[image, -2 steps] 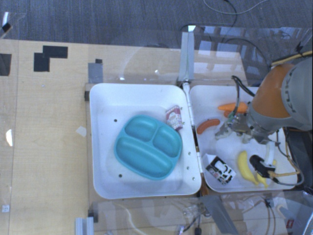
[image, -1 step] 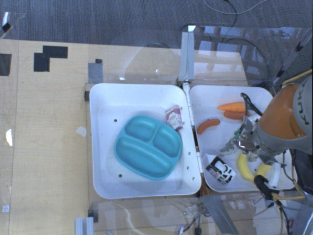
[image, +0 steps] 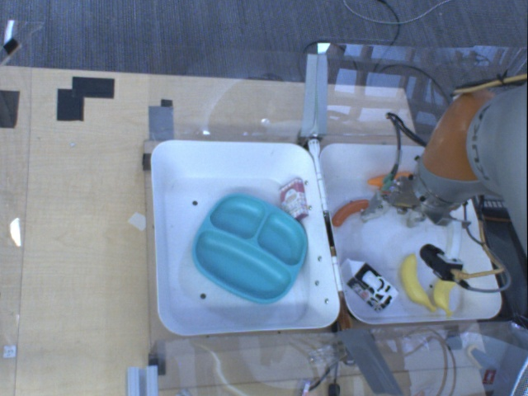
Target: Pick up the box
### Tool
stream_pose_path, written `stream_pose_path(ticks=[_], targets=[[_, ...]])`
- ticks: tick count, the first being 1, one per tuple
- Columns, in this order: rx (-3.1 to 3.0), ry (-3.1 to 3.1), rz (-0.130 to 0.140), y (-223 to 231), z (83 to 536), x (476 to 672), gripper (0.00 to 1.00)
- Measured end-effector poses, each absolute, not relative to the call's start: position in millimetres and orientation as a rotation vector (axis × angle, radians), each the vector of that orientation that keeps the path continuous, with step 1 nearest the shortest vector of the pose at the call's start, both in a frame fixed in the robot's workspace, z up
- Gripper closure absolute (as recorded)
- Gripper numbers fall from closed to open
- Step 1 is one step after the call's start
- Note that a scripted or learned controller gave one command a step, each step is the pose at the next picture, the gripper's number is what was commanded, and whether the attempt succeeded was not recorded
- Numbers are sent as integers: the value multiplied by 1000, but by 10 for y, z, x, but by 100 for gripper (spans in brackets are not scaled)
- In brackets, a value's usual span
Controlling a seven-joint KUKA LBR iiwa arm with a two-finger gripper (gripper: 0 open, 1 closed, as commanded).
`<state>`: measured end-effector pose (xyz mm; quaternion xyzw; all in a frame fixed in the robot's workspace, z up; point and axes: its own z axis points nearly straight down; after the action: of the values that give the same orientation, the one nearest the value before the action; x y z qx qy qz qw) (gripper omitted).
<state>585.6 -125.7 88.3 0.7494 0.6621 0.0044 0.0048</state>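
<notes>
1. Two white bins sit side by side on the wooden bench (image: 82,221). The left bin (image: 169,221) and the right bin (image: 355,162) touch along their shared wall.
2. The box (image: 370,286), black and white, lies in the right bin at about 7 o'clock, in the near-left corner. It sits askew and close to both walls.
3. The arm (image: 487,151) reaches in from 3 o'clock, and its orange band sits above the right bin's far-right part.
4. The gripper (image: 396,203) is over the middle of the right bin, toward 11 o'clock. I cannot tell how far it is open, and nothing is visibly held in it.
5. From the gripper, the box lies at about 7 o'clock, well apart from it.
6. A red-orange sausage (image: 347,212) lies at 9 o'clock of the gripper, near the bin's left wall.
7. An orange carrot (image: 384,180) lies just beside the gripper at 11 o'clock.
8. A banana (image: 415,281) lies at 3 o'clock of the box, near it.
9. In the left bin, a teal divided plate (image: 250,247) rests at the centre, with a small red-and-white packet (image: 294,198) at its 1 o'clock, against the right wall.
</notes>
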Motion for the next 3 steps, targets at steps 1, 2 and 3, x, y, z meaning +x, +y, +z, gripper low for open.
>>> stream_pose_path(ticks=[1,2,3], targets=[[2403,2039,-7,-1438,845,6680,0],[2387,2045,-3,-1434,969,6705,100],[2511,1879,10,-784,2316,6684,100]])
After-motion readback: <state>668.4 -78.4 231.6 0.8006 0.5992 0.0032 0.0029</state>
